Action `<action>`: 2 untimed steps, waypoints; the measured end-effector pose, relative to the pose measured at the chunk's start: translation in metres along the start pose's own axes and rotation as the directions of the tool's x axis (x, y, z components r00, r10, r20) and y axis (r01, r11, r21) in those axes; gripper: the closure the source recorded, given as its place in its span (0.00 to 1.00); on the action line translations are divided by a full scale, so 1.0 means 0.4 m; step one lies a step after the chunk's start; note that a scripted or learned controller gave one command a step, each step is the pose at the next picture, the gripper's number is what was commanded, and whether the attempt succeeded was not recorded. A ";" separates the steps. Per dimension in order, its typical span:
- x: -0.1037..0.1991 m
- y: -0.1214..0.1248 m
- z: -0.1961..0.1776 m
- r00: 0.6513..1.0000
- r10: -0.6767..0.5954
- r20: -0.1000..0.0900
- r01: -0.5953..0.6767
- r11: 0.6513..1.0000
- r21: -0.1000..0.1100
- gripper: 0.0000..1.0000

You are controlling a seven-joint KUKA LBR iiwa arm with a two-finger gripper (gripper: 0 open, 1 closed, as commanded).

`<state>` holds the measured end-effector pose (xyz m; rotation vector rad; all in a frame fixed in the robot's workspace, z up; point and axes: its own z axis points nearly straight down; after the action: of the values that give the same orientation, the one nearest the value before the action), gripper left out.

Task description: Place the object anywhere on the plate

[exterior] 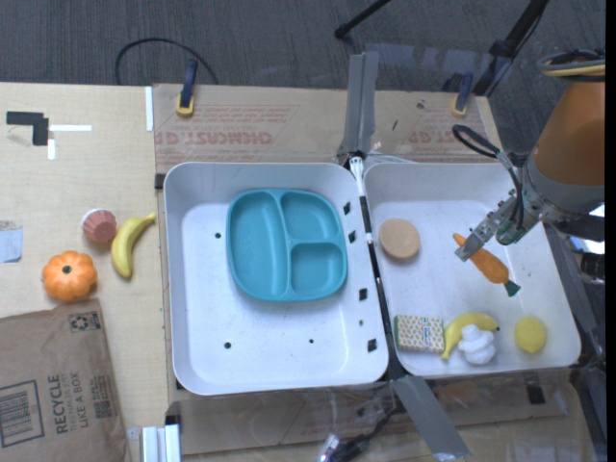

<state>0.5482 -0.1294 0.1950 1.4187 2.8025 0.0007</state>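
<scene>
Over the right bin (563, 287), gripper (474, 248) tilted down from the grey wrist, tip touching the upper end of a toy carrot (491, 264); whether fingers spread or pressed together, cannot tell. Carrot lying aslant on the bin floor, orange body running down and away to the right of the gripper, green tip at its far end. Just left of the gripper, a round tan cookie (399, 239). Below it, near the bin's front wall, a cracker packet (419, 332), a small banana (465, 327) touching a white lumpy piece (475, 346), and a lemon (529, 335). Well to the left, in the left bin (192, 354), a teal divided plate (287, 243), nothing on it. Farther left still, on the tabletop (58, 191), a pumpkin (69, 276), a second banana (129, 243) and a pink cupcake (98, 226).
</scene>
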 end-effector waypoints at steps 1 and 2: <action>0.088 0.140 0.014 1.000 0.007 -0.001 -0.007 1.000 0.002 1.00; 0.201 0.330 0.013 0.908 -0.418 0.000 0.418 0.908 0.001 1.00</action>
<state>0.6070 0.0138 0.1900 0.7857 3.0416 -0.0006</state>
